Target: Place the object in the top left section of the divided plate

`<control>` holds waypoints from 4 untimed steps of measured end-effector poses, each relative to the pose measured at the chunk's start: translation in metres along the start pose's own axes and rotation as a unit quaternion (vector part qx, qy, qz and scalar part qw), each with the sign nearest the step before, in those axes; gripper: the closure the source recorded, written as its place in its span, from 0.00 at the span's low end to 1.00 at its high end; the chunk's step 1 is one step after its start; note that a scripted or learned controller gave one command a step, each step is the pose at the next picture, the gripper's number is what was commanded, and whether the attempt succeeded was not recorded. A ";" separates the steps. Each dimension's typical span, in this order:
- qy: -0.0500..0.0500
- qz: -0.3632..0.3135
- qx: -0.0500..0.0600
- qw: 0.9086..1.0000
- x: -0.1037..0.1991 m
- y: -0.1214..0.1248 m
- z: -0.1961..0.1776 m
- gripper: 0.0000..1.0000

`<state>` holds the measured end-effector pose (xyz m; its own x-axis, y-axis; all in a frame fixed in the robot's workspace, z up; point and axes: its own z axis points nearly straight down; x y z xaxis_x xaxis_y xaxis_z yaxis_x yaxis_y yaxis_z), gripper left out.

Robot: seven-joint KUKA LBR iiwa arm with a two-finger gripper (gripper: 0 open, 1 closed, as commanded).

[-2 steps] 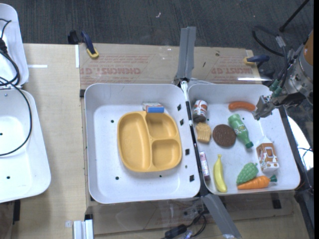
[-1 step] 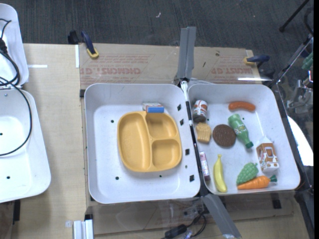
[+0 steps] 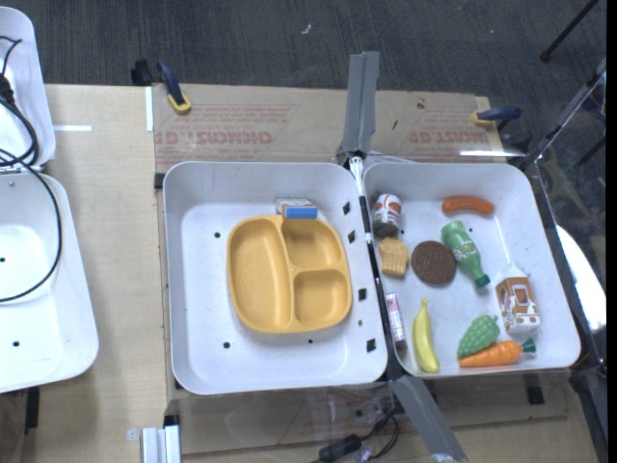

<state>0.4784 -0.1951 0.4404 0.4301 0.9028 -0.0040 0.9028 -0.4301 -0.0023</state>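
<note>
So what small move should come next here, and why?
Probably reach into the right bin toward one toy, perhaps the banana, lying apart from its neighbours. All three sections of the yellow divided plate in the left bin look unfilled, so nothing has been delivered yet.

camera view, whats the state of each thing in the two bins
divided plate: upright, sections empty
small carton: lying beside plate's far edge
banana: lying flat
green bottle: on its side
can: upright
carrot: lying flat
juice carton: lying down
</note>
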 end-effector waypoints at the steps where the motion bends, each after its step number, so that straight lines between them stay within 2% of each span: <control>1: 0.000 0.146 0.001 0.989 -0.009 0.004 0.000 1.00; 2: 0.000 0.411 0.001 0.912 -0.006 0.003 0.000 1.00; 3: 0.000 0.444 0.001 0.896 -0.024 0.011 0.000 1.00; 4: 0.000 0.444 0.001 0.896 -0.024 0.011 0.000 0.00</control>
<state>0.4784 -0.2218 0.4400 0.9789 0.2042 -0.0058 0.2042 -0.9789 -0.0002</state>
